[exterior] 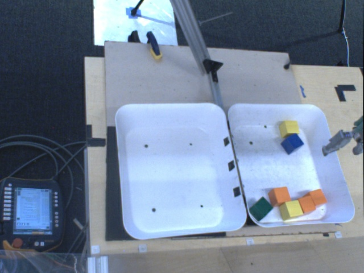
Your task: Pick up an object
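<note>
Hand (341,142) sits at the right edge of the scene, over the right rim of the right bin (336,169), about level with the blue cube. Too little of it is visible to judge; whether it is wide or narrow, I cannot tell. Nothing is seen held in it. Judgement: the grasp has not yet begun.

Nearest candidates: blue cube (292,144) and yellow cube (288,128), touching each other in the far part of the right bin, a little left of the hand. Their contact may crowd a grip on either one.

Near end of the same bin: a cluster against the near wall. Green cube (261,208) on the left, then an orange cube (278,195), a second yellow cube (291,210), and two more orange cubes (312,201) toward the right corner. Tight packing and the rising wall probably make these harder to reach.

Left bin (173,114) lies just beside the right one, on the same surface (250,75).

Far left, off the surface: a control pendant (28,212) with cables.
</note>
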Motion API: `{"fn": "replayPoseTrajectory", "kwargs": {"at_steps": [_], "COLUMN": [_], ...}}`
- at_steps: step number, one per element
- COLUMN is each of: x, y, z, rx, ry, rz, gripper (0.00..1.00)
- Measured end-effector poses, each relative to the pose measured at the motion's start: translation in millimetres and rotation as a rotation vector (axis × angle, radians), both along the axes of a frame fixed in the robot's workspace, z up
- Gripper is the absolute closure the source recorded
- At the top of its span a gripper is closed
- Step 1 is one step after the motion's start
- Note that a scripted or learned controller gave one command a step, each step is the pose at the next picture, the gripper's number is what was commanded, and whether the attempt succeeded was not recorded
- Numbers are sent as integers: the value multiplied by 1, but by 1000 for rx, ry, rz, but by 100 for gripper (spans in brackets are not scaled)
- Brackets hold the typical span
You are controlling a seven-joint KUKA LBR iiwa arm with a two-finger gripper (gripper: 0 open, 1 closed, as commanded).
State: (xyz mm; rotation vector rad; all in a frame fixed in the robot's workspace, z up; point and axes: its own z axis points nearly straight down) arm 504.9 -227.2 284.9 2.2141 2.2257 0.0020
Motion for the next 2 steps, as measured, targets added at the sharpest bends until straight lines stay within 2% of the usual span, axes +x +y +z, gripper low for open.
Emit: {"fn": "replayPoseTrajectory", "kwargs": {"at_steps": [1,2], "x": [0,-9], "y": [0,3], "z": [0,-54], "rx": [0,1], "ry": [0,4], "rz": [0,-3], "gripper": [0,0]}}
